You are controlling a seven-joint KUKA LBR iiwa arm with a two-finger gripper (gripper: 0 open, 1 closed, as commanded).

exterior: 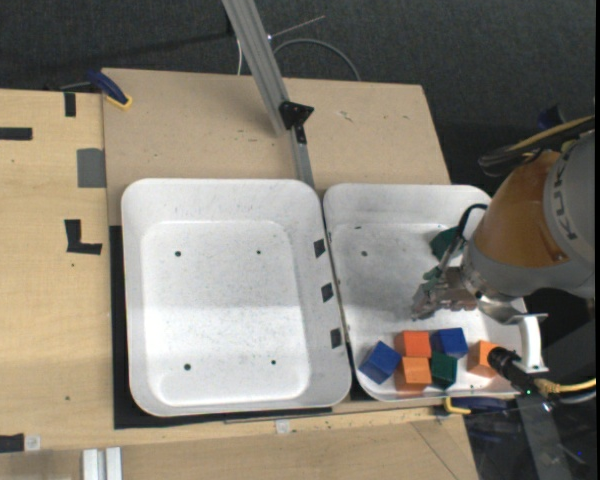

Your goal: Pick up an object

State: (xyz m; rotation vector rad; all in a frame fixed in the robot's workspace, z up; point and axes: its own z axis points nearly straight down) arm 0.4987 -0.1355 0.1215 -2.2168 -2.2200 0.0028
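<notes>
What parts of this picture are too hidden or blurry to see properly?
- Gripper, camera view: small and blurred, so open or shut cannot be told, nor whether it grips anything.
- Orange block at the right bin's near right corner: partly covered by the arm's white and black fitting.
- Green block: dark and tucked against the blue block, its shape unclear.
- Arm: cut off by the picture's right side.

From my remote station I note two speckled matt white plastic bins (225, 203) on a pale, scuffed wooden bench (40, 268), a brushed metal rail (255, 38) overhead, and smooth, matt-looking blue (380, 360), orange (416, 345) and green (443, 369) blocks.
</notes>
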